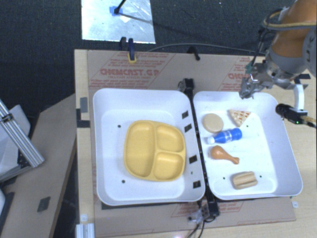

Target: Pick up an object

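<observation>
From the overhead camera, you see the gripper (247, 92) hanging above the far rim of the right bin (285, 148); whether its jaws are spread, you cannot tell. Below it lie a pizza slice (239, 117), round cookie (213, 122), blue bottle (225, 136), drumstick (224, 155) and bread roll (244, 180). The left bin (109, 133) holds a yellow divided plate (154, 150).

2 white bins (114, 113) sit on a tan board (148, 66) printed with red lettering. The left bin holds a pale yellow divided plate (154, 150). The right bin holds a beige round cookie (213, 122), a tan cracker wedge (239, 116) with a red grid pattern, a blue bottle (226, 136) with a white cap, an orange-brown drumstick (224, 155) and a tan bread loaf (244, 180).
</observation>
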Robot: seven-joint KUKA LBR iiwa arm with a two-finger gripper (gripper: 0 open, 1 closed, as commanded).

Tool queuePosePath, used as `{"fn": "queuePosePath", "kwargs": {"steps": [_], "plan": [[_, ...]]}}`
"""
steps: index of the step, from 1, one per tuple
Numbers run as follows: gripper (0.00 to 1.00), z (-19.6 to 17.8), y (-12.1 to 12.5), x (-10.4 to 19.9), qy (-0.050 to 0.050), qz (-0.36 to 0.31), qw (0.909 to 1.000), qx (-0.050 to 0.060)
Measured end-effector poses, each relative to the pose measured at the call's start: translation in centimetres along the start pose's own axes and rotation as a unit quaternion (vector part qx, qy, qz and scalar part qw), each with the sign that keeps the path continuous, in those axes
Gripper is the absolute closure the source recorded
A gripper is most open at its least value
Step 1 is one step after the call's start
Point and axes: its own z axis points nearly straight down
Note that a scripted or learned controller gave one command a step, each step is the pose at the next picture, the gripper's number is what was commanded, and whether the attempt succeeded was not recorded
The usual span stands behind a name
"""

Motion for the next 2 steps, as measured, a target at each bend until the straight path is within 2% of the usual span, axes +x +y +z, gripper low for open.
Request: {"fn": "queuePosePath", "kwargs": {"steps": [1, 2], "plan": [[1.0, -4.4, 0.4, -0.1, 0.0, -0.001, 1.0, 0.001], [1.0, -3.1, -1.1, 4.9, 0.001, -0.003, 1.0, 0.004]]}}
